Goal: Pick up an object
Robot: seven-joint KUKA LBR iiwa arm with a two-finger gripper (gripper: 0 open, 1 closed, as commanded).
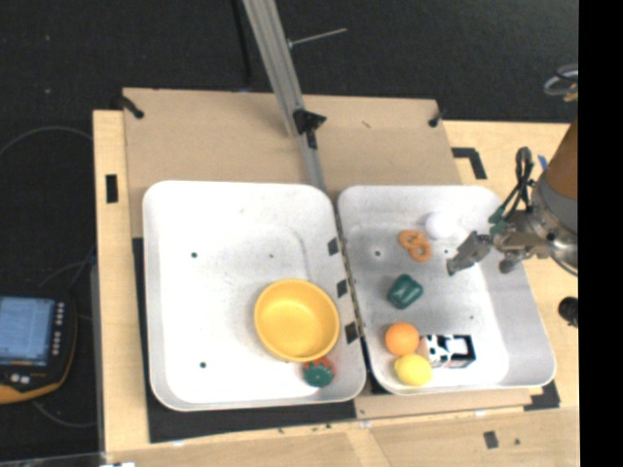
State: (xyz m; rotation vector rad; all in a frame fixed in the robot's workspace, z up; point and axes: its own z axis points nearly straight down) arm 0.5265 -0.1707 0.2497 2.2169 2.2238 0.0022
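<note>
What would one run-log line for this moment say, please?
gripper: open, nothing held | over: right bin | nearest: pretzel

The robot's grey arm with an orange band (563, 168) shows at the right rim of the right-hand shallow white plastic bin (521, 309); the orange section is broad and rounded, with a darker grey collar beneath it. Thin black cables (524, 178) loop beside the band, just above that bin's right corner. Below the collar sits a pale grey metal wrist block, and from it the dark grey two-finger gripper (484, 256) juts out over the bin, its fingers (467, 253) slim, angular and matte, with a small teal-green spot near their base.
</note>
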